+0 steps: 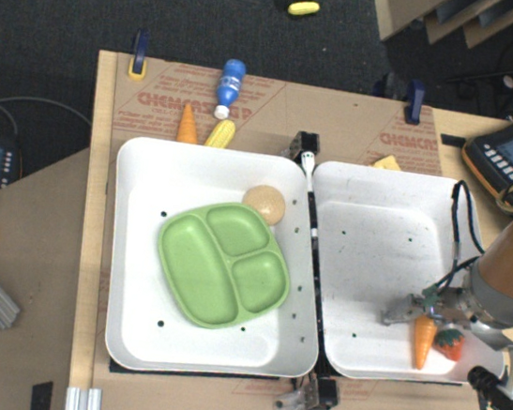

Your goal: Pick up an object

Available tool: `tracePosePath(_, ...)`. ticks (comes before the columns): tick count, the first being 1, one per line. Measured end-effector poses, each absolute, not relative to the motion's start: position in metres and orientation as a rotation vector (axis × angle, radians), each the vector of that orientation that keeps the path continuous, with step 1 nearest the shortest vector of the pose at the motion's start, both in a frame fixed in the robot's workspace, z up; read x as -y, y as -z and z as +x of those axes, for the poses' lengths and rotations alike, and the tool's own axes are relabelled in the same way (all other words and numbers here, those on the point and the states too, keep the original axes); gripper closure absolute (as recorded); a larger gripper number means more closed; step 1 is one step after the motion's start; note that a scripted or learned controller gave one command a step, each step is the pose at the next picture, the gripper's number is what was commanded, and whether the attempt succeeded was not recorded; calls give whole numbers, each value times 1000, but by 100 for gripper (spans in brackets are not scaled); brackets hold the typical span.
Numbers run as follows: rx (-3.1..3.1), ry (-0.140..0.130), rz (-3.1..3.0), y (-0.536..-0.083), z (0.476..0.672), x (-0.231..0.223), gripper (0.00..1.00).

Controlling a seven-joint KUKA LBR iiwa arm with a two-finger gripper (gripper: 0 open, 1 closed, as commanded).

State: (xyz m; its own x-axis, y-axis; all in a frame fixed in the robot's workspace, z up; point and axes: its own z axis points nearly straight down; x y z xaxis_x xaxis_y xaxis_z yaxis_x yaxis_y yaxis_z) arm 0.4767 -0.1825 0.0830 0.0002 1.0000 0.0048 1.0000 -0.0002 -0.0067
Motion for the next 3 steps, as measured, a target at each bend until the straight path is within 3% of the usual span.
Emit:
tracePosePath(1,2220,2,-2226,-95,480,185,100)
tracePosePath(2,2234,6,-2215,-84,546,128,100)
tracePosePath(3,2237,15,-2216,-191,572,51,100)
